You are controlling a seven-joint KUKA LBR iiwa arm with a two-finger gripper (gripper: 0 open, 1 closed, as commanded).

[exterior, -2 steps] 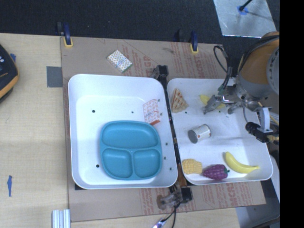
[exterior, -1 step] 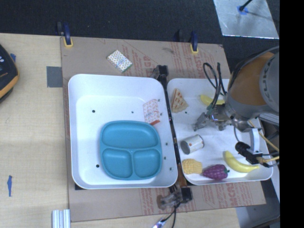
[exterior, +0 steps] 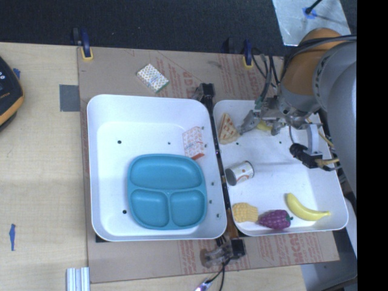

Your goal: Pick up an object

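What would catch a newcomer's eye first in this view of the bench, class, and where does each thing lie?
The big blue divided tray stands out, lying in the left bin. Next come the bright toy foods along the near edge of the right bin: a yellow banana, a purple grape bunch and a corn cob. The grey arm's tool hangs over that bin's far corner, beside a pizza slice.
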